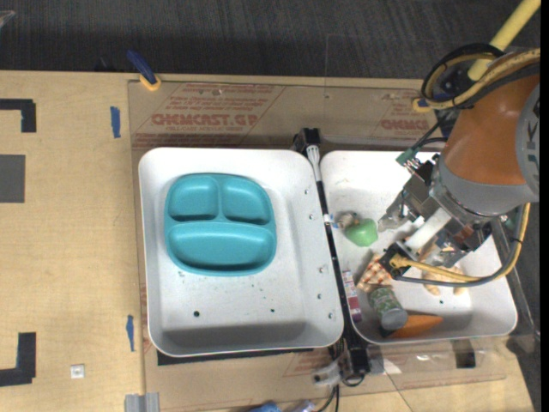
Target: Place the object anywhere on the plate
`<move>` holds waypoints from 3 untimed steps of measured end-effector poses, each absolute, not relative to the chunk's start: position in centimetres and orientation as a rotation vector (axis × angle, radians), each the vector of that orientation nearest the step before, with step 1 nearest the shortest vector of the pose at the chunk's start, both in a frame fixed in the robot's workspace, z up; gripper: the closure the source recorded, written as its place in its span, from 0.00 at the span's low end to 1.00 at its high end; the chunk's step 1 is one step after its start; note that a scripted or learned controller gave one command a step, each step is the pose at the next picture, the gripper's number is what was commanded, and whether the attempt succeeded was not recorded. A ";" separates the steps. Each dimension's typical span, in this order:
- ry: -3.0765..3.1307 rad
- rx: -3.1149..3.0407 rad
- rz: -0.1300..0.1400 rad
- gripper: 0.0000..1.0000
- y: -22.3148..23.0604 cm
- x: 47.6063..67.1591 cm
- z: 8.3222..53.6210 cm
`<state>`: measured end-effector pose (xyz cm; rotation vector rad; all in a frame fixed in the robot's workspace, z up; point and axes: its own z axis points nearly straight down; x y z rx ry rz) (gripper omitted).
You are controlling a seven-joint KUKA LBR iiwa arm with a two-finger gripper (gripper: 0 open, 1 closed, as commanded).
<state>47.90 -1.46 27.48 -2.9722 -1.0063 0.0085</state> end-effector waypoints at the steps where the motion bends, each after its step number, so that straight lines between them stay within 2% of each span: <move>1: -1.260 -2.874 0.009 0.00 -0.9 47.9 24.2; 2: -1.533 -2.738 0.007 0.00 -0.9 47.8 18.3; 3: -1.894 -2.502 0.005 0.00 1.6 47.9 18.3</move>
